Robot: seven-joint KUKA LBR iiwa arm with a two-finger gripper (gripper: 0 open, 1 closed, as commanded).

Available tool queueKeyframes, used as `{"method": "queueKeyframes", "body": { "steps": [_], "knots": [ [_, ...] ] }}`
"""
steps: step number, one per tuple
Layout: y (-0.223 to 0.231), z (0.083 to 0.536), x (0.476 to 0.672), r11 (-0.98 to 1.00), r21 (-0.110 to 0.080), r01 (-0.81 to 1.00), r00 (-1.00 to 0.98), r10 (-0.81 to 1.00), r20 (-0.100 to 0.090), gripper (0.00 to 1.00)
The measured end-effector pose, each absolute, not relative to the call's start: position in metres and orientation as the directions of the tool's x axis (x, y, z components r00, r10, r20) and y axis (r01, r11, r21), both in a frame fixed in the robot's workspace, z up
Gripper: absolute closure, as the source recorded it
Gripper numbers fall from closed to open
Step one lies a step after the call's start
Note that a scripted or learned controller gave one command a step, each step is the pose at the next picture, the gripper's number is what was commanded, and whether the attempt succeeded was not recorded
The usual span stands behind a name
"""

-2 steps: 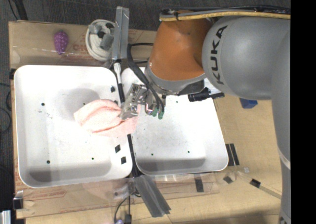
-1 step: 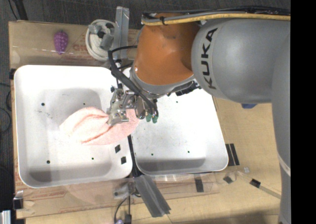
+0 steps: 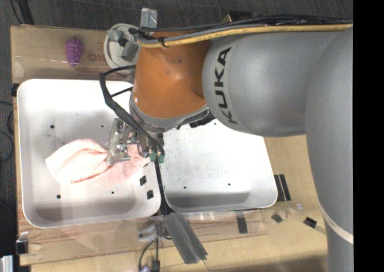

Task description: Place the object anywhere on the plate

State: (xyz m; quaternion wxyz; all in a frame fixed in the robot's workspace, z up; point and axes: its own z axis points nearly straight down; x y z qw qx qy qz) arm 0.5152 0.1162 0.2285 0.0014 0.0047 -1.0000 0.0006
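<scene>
Two shallow white bins (image 3: 36,205) sit side by side on the desk (image 3: 42,42); a purple object (image 3: 74,51) lies near its edge.

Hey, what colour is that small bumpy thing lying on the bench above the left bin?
Purple. The small bumpy grape-like object lies on the brown bench beyond the left white bin, clearest in the camera view.

Both bins (image 3: 36,205) are white. The cloth (image 3: 81,160) is pale pink and white. A purple object (image 3: 74,50) lies at ten o'clock.

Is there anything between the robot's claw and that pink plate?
Nothing visible stands between them. The end effector is right at the pink plate's right edge in the left bin. Whether it carries an object cannot be told, and the purple thing sits outside the bins.
</scene>
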Motion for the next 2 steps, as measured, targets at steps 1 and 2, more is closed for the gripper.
{"method": "queueKeyframes", "body": {
  "steps": [1,2],
  "knots": [
    [0.1653,0.2295,0.4976,1.0,-0.002,-0.011,-1.0,-0.011,0.005,1.0],
    [0.1652,0.2299,0.4977,1.0,-0.002,-0.01,-1.0,-0.01,0.004,0.0]
  ]
}}
